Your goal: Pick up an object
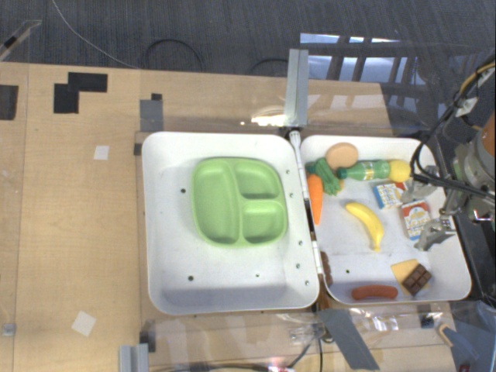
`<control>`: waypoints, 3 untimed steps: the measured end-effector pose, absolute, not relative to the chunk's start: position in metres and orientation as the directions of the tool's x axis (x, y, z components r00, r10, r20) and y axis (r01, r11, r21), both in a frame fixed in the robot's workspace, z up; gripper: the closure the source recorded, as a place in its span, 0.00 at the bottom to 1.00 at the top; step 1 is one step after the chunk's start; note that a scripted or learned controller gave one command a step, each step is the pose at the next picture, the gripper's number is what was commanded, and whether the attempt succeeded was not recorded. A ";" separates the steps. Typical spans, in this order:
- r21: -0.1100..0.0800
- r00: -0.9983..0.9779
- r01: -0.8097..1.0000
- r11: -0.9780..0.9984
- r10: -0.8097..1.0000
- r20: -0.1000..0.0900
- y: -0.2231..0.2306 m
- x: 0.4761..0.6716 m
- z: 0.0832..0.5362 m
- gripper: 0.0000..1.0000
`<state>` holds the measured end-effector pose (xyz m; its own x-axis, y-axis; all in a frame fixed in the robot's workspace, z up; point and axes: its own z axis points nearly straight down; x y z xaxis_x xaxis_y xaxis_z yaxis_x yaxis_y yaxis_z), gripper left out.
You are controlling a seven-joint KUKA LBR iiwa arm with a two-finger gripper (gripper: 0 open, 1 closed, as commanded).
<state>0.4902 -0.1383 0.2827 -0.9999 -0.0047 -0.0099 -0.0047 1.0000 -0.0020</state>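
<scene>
Hovering at the right edge of the right bin [465,281], the gripper [434,235] sits low over the floor of that bin, its metal tip just beside a small red-and-white packet [416,219]. Whether it is apart or together I cannot tell; the tip is small and tangled with cables in this view, and nothing shows plainly clamped in it. So the pick looks not yet done: no object is lifted clear of the bin.

Candidates lie all round the pincer. The packet is touching or nearly touching it on its left. Further left lies a banana [366,222], and beyond that a carrot [315,198] against the bin's dividing wall. Up and left of the pincer are a blue carton [385,195], a green bottle [372,170] and a tan egg-like ball [342,156]. Below it sit a cheese wedge [402,270], a chocolate piece [417,279] and a sausage [375,292]. Well to the left, the other bin [167,285] holds a green divided plate [238,201].

What remains, by my reading, is to close on something, most likely the packet, and raise it.
</scene>
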 end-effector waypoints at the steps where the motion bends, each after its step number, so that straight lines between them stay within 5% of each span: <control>1: 0.000 -0.965 -0.261 0.965 -0.261 -0.003 -0.166 0.520 0.166 0.00; 2: -0.004 -0.978 -0.209 0.978 -0.209 -0.010 -0.139 0.501 0.095 0.00; 3: -0.005 -0.961 -0.276 0.961 -0.276 -0.011 -0.169 0.559 0.104 0.00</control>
<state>0.5586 -0.1695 0.1044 -0.9611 -0.2760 -0.0110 -0.2759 0.9612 -0.0052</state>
